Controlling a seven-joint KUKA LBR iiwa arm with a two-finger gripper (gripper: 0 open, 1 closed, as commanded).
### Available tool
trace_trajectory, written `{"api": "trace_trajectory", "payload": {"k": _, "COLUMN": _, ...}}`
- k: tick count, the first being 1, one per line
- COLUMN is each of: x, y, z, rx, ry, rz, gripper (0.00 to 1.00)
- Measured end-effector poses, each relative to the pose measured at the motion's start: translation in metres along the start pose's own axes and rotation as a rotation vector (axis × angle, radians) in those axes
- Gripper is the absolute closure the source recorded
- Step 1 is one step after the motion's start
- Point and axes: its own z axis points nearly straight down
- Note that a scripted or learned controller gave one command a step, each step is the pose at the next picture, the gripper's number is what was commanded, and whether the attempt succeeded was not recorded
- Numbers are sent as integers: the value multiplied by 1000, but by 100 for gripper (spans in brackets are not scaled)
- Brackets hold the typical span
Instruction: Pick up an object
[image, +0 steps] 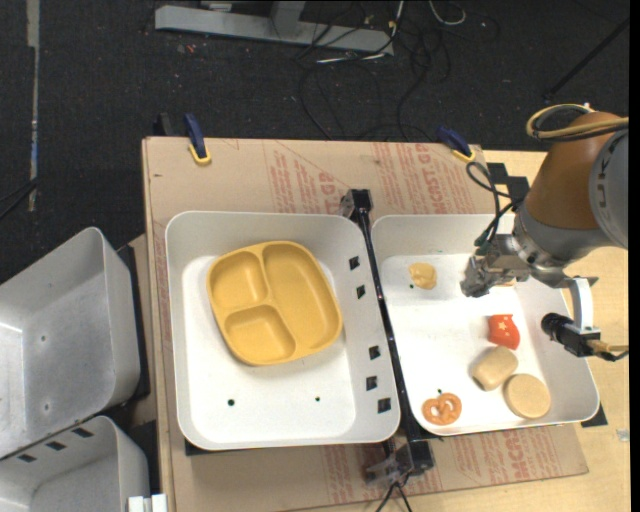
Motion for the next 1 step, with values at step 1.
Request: {"api": "trace_trajectory", "payload": {"k": 1, "x": -10, "y": 6, "z": -55, "rx": 0, "ry": 0, "rz": -2, "gripper": 100}}
